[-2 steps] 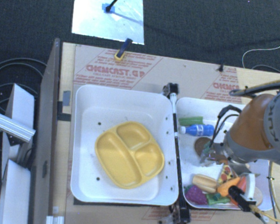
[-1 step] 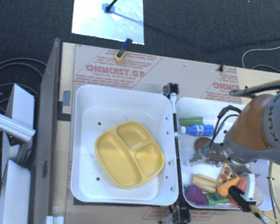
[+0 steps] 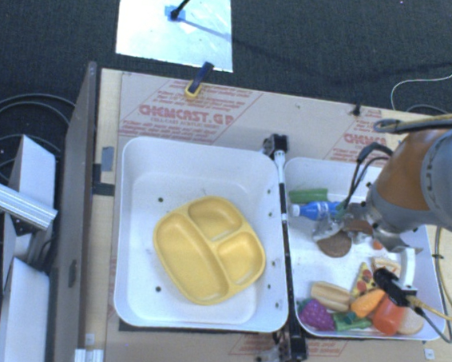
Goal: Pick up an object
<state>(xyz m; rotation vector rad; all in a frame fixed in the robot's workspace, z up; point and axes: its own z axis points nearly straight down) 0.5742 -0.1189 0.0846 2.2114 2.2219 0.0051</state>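
The bench (image 3: 218,107), topped with a tan printed board, carries two shallow white bins side by side. The left white bin (image 3: 139,207) holds a yellow plastic plate with three compartments (image 3: 209,249), lying flat near the bin's middle and a little toward its near edge. The grey arm with the orange band (image 3: 423,177) reaches in over the far right corner of the right white bin (image 3: 299,248), and its gripper (image 3: 342,220) hangs low over the bin's far half; whether the pincer is open or closed cannot be told, nor whether it has hold of anything. Just beside it lie a blue and white plastic bottle (image 3: 313,210), a green object (image 3: 309,195) against the far left edge, and a round brown disc (image 3: 334,245). Along the bin's near edge sits a cluster of toy food: a tan bread roll (image 3: 330,295), a purple bunch of grapes (image 3: 317,314), an orange carrot-like piece (image 3: 367,302), a red piece (image 3: 388,317) and a pizza slice (image 3: 362,276).
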